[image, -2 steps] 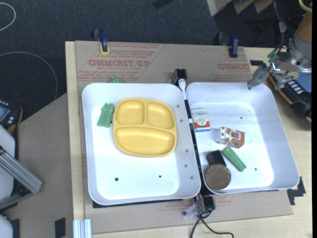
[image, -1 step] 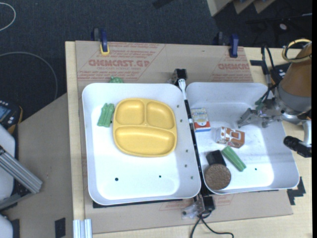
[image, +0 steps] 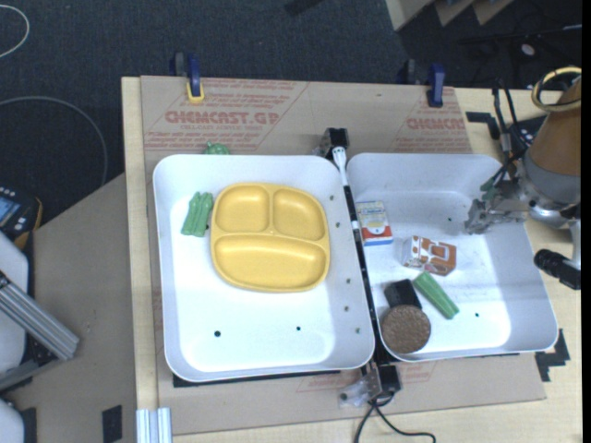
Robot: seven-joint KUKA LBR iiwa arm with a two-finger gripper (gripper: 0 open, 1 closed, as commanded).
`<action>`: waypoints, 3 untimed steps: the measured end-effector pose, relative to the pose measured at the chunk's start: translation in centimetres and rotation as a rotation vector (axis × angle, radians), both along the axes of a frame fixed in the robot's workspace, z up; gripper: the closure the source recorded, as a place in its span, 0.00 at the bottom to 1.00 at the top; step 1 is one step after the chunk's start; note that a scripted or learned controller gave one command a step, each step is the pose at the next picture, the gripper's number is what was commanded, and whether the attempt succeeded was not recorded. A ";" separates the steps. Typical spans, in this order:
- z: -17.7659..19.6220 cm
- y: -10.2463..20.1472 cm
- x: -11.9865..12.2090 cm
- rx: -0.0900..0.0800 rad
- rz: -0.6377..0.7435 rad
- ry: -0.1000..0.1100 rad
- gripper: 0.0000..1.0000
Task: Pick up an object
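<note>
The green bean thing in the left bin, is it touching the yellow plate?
Cannot tell. In the camera view the green bean pod lies right beside the yellow divided plate, at its left rim, with no plain gap or contact showing between them.

The brown board under the bins carries red print reading "CHEMCAST", probably followed by "GP", and the same print repeats at its right. The small carton and the packet bear print too small to read.

Arm at right — wrist angled down-left, gripper low.
</note>
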State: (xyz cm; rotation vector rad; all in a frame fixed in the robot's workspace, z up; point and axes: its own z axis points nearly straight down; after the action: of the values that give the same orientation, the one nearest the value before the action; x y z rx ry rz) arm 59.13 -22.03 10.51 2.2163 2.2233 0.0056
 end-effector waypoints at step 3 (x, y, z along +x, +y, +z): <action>22.1 27.1 -9.6 0.004 0.010 -0.007 1.00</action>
State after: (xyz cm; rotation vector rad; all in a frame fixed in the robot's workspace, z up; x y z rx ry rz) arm 49.53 5.04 32.57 2.2039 2.2326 0.0172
